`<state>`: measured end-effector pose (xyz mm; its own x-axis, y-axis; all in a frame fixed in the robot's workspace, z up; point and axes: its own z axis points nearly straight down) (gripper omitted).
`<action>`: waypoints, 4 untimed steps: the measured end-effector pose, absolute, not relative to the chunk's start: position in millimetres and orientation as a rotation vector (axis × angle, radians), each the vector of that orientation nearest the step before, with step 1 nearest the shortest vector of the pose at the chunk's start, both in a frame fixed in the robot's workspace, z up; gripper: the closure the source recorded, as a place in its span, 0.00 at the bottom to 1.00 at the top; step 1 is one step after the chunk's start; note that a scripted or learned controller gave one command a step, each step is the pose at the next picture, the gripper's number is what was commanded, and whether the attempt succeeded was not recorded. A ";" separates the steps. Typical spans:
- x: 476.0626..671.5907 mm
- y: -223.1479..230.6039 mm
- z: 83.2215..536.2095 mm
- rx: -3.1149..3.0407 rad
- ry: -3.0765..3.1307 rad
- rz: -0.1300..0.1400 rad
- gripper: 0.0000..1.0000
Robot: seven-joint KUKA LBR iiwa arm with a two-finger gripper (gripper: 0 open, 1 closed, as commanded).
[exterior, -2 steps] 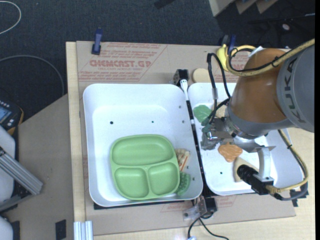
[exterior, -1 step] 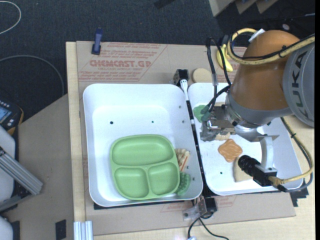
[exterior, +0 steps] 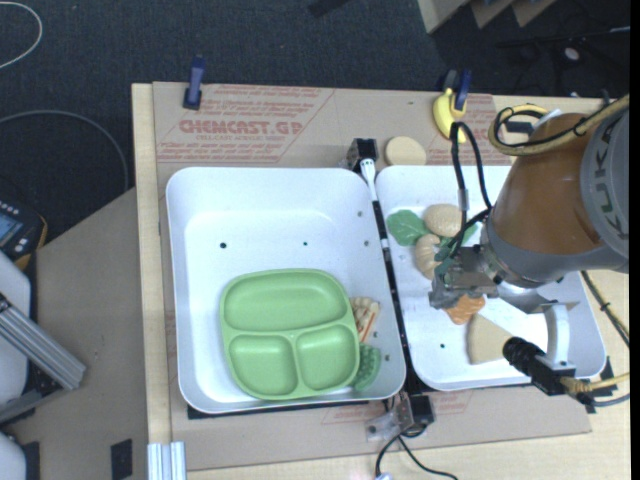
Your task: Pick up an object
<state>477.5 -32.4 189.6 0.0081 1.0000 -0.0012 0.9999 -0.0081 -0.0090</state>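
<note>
We are looking at dark carpet surrounding the bench; a white cable is curling at the carpet's upper left corner.

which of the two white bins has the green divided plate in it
The left bin holds the green divided plate, toward its near edge. The right bin, where the gripper is, holds small loose items instead.

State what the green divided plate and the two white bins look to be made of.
Green divided plate: likely molded plastic, with a smooth, slightly satin surface, uniform color and rounded compartment ridges. Left bin and right bin: probably thin formed plastic, glossy white, with rounded corners and soft light reflections; the exact material is uncertain.
</note>
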 end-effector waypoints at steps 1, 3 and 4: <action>481.5 23.3 348.5 -2.220 -2.239 -0.026 1.00; 476.0 19.7 227.0 -2.224 -2.205 0.024 1.00; 481.0 1.9 358.6 -2.230 -2.229 -0.018 1.00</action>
